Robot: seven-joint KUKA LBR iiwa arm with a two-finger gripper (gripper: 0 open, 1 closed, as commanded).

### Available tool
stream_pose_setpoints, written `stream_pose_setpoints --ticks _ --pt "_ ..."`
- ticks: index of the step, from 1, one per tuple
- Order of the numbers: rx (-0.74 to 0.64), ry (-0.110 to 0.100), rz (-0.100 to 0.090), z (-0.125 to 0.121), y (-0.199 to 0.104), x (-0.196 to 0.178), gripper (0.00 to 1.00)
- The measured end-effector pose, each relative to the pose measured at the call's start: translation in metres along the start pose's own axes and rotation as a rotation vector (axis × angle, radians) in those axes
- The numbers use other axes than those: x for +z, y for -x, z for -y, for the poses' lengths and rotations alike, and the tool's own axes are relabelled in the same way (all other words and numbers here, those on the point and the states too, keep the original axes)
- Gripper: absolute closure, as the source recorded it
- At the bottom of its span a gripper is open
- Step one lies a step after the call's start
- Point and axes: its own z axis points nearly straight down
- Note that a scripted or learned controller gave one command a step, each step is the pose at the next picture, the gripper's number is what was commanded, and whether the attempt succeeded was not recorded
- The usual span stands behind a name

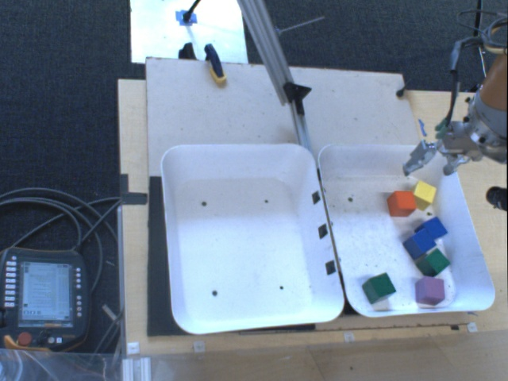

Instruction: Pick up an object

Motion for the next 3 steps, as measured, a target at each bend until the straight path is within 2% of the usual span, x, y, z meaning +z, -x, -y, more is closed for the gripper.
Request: stream_pose_setpoints --ticks 1,3 --pt "0.000 -0.001 0.000 0.000 0.000 0.000 0.00" --pt "0.003 -0.004 0.000 -0.005 0.007 0.088 0.00"
